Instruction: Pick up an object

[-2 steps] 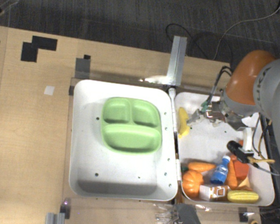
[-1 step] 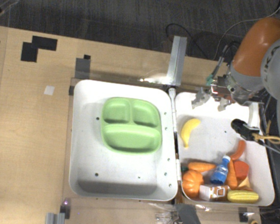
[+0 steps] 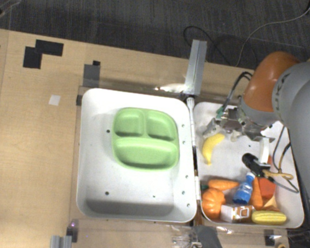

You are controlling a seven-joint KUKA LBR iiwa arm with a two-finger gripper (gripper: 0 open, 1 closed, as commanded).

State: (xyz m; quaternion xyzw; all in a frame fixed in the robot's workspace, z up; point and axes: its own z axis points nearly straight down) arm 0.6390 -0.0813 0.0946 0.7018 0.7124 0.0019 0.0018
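Now | gripper (image 3: 227, 126) low in right bin (image 3: 294, 215), just above banana (image 3: 212, 146) | fingers: cannot tell | green tray (image 3: 145, 138) in left bin (image 3: 93, 158), beside banana

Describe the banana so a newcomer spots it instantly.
Look in the right bin, the one crowded with toys. The banana lies alone in its upper left part, just below the gripper. It is plain yellow and curved, apart from the pile along the bottom edge.
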